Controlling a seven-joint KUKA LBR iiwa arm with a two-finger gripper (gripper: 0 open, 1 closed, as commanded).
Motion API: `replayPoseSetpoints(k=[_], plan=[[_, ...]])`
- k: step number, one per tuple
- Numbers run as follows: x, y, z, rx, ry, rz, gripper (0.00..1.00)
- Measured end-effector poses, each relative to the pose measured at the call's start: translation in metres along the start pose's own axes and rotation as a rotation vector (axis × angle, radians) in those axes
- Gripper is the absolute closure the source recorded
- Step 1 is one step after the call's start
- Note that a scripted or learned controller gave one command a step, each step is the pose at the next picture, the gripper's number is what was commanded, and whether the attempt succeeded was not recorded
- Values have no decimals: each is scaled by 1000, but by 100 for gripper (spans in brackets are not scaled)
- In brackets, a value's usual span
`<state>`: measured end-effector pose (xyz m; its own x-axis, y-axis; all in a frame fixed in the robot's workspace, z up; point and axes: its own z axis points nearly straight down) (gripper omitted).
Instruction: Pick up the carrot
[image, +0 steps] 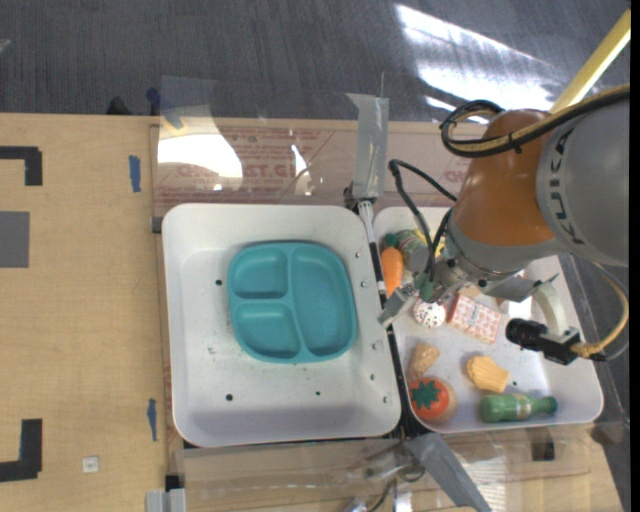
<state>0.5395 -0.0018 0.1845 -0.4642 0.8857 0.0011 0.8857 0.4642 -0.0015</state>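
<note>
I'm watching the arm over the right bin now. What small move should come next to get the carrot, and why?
Probably shift the gripper a little toward the bin's left wall and lower it over the carrot. The carrot lies against that wall of the right bin, just left of the wrist, with a dice close by, so a careful, narrow approach seems wise.

Grey arm (590, 180), orange band, black cables

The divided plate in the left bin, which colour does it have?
The divided plate is teal, plain, seen clearly in the camera view.
</note>
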Motion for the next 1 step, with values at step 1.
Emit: replayPoseSetpoints(k=[1], plan=[[-32, 41, 0, -4, -3, 33, 0]])
